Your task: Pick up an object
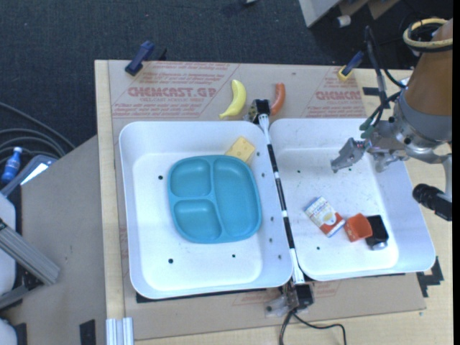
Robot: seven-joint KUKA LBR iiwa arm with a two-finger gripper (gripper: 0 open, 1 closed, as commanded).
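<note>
Objects for picking sit low in the right bin (402,214): a small white and orange carton (323,215), an orange block (358,228) just beside it, and a black piece (376,233) touching the block on its right. All three lie flat on the bin floor, close together.

Up from them, the gripper (361,152) hangs over the upper part of the same bin, well apart from that cluster. Its fingers look spread, one grey tip (345,155) poking out toward the left, with nothing between them. The arm (431,85) comes in from the right edge, orange band up top, grey wrist angled down and leftward.

Over in the left bin (144,214) there's a teal divided plate (214,198) in the middle, and a yellow chunk (241,149) just past its upper rim. Behind the bins, a banana (234,99) and an orange sausage-shaped thing (277,98) rest on the board.
</note>
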